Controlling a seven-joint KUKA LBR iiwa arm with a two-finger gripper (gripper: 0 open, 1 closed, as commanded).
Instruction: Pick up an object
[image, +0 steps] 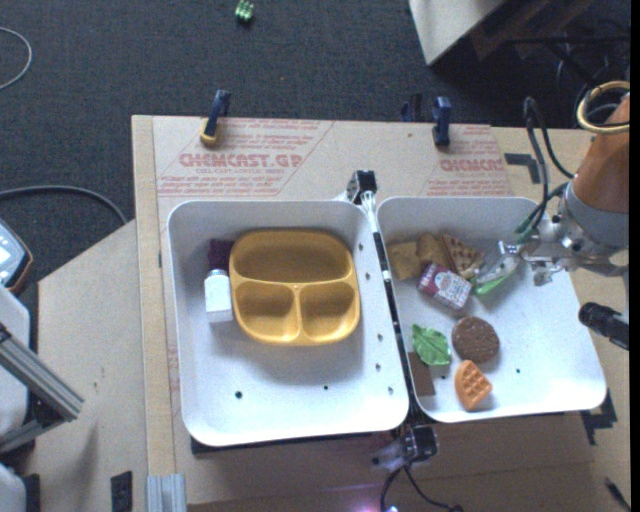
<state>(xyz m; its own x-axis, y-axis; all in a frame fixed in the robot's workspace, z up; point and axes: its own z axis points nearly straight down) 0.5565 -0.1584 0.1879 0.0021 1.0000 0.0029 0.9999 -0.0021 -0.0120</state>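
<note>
My gripper (520, 258) hangs over the upper right part of the right bin (560, 385), reaching in from the right. A small green piece (491, 283) lies just left of and below it, very close; contact cannot be judged. The same bin holds tan crackers (405, 258), a pizza slice (462, 254), a red packet (444, 287), a green leaf (432, 345), a brown patty (475, 339), an orange waffle (472, 385) and a dark bar (421, 378).
The left bin (190, 300) carries a yellow divided plate (295, 285), with a white bottle (218, 297) and a small purple item (220, 250) at the plate's left. A black divider strip (381, 275) runs between the bins. Cables hang near the arm.
</note>
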